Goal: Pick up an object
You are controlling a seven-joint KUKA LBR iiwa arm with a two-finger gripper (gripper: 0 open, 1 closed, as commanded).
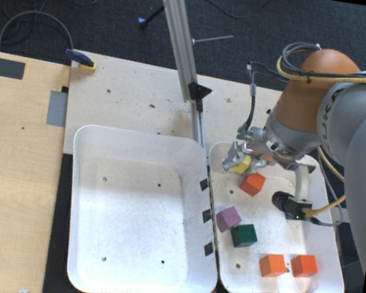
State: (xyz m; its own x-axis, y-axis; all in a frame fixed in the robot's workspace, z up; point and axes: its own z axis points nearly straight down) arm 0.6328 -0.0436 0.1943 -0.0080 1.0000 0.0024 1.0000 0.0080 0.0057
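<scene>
Gripper point(242, 160) low in right white bin point(326, 288), a small yellow block point(241, 164) seemingly between its fingers, grasp uncertain; red-orange cube point(252, 183) just beside it, toward the bin's middle.

We find the widest open floor in the left bin point(131, 217), where nothing stands above its white bottom. The right bin point(326, 285) is tighter: a purple block point(229, 217) and a green block point(244, 235) touch near the shared wall, two orange blocks point(274, 265) sit just beside each other near the front, and a red-orange block point(252, 183) lies at the back. Between these groups a bare strip runs (narrow). The slanted metal rail point(183, 52) and the arm point(329, 104) crowd the rear.
</scene>
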